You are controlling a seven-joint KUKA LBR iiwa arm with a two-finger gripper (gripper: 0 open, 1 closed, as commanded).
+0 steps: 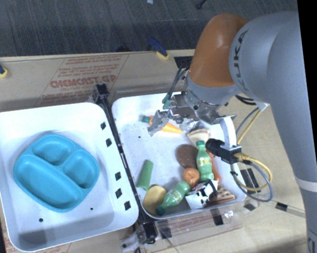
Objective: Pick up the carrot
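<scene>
Even overhead light, soft focus

You see mild glare on the white bins (48, 116), faint shadows under the arm (265, 64), slightly blurred detail.

Right bin: roomy on the left, jammed lower right

Bare floor of the right bin (149, 147) is open to reach; toys pile up around the green bottle (203, 160), with the arm (236, 56) overhanging the top corner.
</scene>
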